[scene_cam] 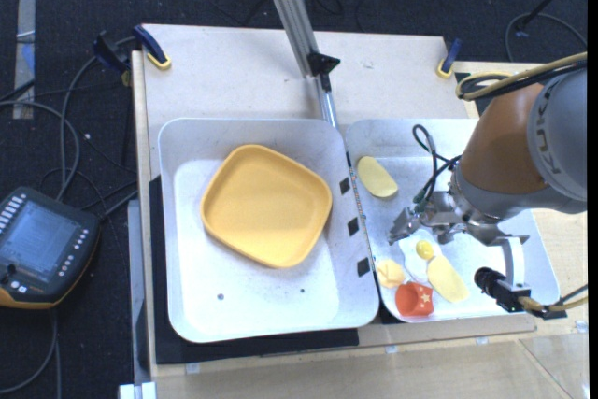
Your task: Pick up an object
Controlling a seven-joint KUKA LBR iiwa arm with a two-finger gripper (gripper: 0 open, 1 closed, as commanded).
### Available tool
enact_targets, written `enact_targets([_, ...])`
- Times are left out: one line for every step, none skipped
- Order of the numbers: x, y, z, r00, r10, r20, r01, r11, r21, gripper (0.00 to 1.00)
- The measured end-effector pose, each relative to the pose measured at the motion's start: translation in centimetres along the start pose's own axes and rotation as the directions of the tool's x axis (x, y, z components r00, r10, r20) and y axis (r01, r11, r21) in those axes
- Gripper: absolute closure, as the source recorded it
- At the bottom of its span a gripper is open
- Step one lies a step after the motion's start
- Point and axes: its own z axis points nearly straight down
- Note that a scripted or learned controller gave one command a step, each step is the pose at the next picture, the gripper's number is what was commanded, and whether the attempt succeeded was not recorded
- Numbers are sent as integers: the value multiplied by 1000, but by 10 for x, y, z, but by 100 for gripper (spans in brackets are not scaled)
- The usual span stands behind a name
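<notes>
My gripper [423, 233] hangs low over the middle of the right bin [533, 229], open, its fingers spread either side of a small yellow piece [425, 249] just below them. Nothing is held between the fingers. Close by at the bin's front lie a long yellow piece [448, 279], a pale yellow piece [391, 273] and a red piece [414, 298]. A yellow oval piece [377, 177] rests near the bin's back left corner.
The left bin [187, 285] holds a large yellow square plate [266, 204]. The arm's orange band and grey body cover the right bin's right half. A slanted metal pole [291, 5] rises behind the bins.
</notes>
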Motion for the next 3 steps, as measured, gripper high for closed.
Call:
enact_targets([0,2,-12,1000,-1,0,1,1000,-5,100])
enact_targets([1,2,-74,1000,-1,1,1,1000,-8,100])
enact_targets([1,3,-118,1000,-1,1,1,1000,-9,100])
